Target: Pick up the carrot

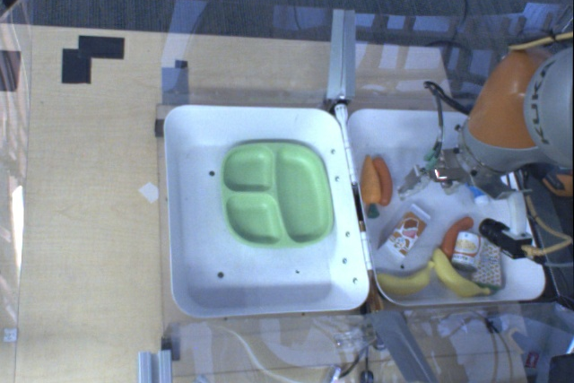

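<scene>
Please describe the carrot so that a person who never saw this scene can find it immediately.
Look at the right white bin, the one without the green divided plate. The carrot lies near that bin's left wall, in the upper part, apart from the pile at the bottom. It is the long orange piece with red beside it, while the bananas below are yellow and the small carton is white.

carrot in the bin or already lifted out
In. The carrot lies flat on the right bin floor by its left wall, with the claw beside it.
</scene>
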`<state>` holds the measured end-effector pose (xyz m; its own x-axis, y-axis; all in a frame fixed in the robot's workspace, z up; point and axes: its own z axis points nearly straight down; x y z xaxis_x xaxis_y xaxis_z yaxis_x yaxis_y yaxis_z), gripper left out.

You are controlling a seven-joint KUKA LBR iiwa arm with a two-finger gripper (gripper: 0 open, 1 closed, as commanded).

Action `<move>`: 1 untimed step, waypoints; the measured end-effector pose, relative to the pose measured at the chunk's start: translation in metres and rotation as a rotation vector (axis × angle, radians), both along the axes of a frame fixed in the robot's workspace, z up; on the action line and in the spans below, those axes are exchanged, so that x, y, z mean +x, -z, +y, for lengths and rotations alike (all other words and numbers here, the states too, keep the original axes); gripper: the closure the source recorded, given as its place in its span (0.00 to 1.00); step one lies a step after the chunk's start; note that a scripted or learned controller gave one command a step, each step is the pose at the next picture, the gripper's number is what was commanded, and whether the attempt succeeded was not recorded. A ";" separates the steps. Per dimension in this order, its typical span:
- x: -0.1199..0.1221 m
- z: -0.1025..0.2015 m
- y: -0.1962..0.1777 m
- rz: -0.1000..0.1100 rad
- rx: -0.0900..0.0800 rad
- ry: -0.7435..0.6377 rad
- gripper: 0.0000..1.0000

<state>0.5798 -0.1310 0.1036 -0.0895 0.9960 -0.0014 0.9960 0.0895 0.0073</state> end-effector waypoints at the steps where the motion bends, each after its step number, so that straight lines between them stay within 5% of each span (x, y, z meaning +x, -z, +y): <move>1: 0.002 0.001 -0.011 -0.006 0.000 -0.003 1.00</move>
<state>0.5816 -0.1301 0.1147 -0.0927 0.9957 -0.0023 0.9956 0.0928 0.0127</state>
